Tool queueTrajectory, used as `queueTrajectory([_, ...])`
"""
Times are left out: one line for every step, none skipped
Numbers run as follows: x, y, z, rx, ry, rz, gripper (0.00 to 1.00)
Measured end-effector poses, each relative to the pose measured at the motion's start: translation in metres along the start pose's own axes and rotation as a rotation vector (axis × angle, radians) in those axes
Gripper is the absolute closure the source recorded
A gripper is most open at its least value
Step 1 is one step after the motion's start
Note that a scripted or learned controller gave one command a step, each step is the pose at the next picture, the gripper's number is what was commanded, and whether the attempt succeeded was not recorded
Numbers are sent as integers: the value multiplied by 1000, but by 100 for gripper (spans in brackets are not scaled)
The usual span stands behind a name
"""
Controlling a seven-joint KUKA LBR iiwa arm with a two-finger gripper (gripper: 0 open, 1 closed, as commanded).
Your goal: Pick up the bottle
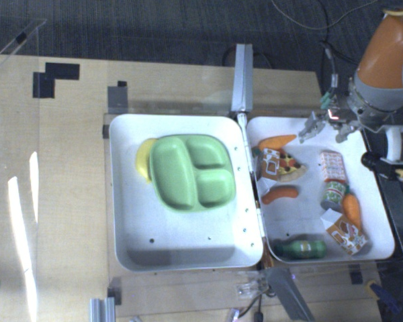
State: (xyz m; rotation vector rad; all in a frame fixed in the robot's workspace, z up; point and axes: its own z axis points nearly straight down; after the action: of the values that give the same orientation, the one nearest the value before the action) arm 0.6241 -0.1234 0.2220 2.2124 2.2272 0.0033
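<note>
The bottle (302, 248) is dark green and lies on its side along the front wall of the right bin (383, 247). My gripper (328, 129) hangs over the back edge of that bin, far from the bottle and well above it. Its two fingers are spread apart, open, with nothing between them. The orange band of the arm (384, 49) rises behind it at the upper right.
The right bin also holds a carrot (277, 141), a pizza slice toy (282, 167), a sausage (280, 194), a small can (333, 194), a second carrot (351, 210) and a carton (347, 236) beside the bottle. A green divided tray (191, 172) lies in the left bin (174, 250).
</note>
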Motion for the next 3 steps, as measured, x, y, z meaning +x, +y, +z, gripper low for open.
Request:
queueTrajectory([30,-78,120,-5,0,62,0])
queueTrajectory([-35,-89,49,-2,-1,236,0])
queueTrajectory([7,-85,118,-5,3,288,0])
